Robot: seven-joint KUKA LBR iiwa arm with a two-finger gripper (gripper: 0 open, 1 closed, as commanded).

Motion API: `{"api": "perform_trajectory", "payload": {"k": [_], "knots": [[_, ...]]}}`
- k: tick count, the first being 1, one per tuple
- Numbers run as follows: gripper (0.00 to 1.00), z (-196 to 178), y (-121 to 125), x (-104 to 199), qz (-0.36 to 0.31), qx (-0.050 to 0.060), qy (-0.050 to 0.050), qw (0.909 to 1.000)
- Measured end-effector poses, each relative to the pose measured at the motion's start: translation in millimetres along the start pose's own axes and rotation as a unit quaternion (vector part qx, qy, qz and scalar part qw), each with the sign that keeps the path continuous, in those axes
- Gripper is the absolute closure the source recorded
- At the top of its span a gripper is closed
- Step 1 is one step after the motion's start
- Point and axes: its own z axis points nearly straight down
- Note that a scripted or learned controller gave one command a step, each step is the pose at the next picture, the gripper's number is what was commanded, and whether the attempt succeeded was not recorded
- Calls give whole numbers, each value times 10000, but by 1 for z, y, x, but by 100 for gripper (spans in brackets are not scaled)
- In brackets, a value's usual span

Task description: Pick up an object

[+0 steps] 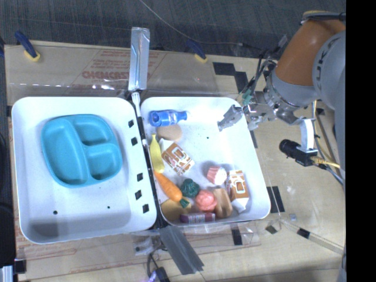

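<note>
The right bin [205, 108] holds several toy foods. A blue bottle [166, 117] lies at its back left, with a tan oval piece [170, 133] just in front. A yellow banana [154, 153], an orange carrot [168, 187] and a brown-and-white box [178, 158] lie along the left side. Green broccoli [189, 188], a pink fruit [205, 200], a red-and-white cake piece [215, 174] and a small carton [237, 184] crowd the front. My gripper [230, 117] hangs over the bin's back right corner, apart from all of them, with nothing seen in it.
The left bin [23, 175] carries a blue divided tray [82, 148]. A dark marker-like stick [197, 218] lies against the right bin's front wall. A metal post [138, 57] stands behind the divide between the bins. Cables and a black fitting [296, 151] hang off the arm at right.
</note>
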Motion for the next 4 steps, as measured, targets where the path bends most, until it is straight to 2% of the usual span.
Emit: {"api": "perform_trajectory", "payload": {"k": [1,2,3,4], "knots": [[0,105,-16,64,147,38,11,9999],[0,115,4,100,-1316,-35,-4,9913],[0,128,-11,105,-2802,-219,-78,9597],[0,42,-42,155,-3312,-59,-24,9435]]}}
